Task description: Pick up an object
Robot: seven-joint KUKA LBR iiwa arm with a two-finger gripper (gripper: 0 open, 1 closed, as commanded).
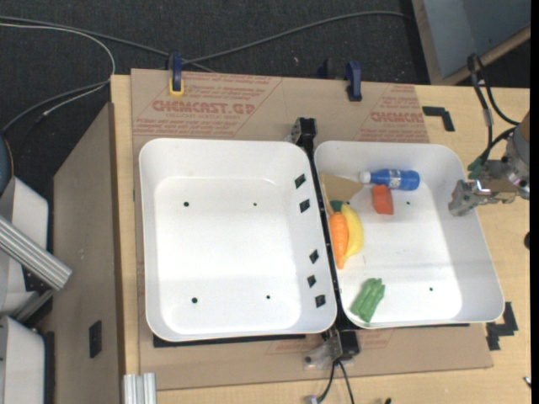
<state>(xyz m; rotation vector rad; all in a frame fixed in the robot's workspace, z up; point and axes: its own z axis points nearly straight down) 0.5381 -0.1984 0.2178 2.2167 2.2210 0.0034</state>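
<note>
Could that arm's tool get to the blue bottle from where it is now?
Probably yes. The tool sits at the right bin's right rim, and the blue bottle lies just inside, with bare bin floor between them. The red block sits beside it.

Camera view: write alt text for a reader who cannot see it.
The right white bin holds a blue bottle, a small red block, a carrot beside a banana, and a green object. The robot's pincer sits at that bin's right rim. The left white bin lies alongside.
</note>
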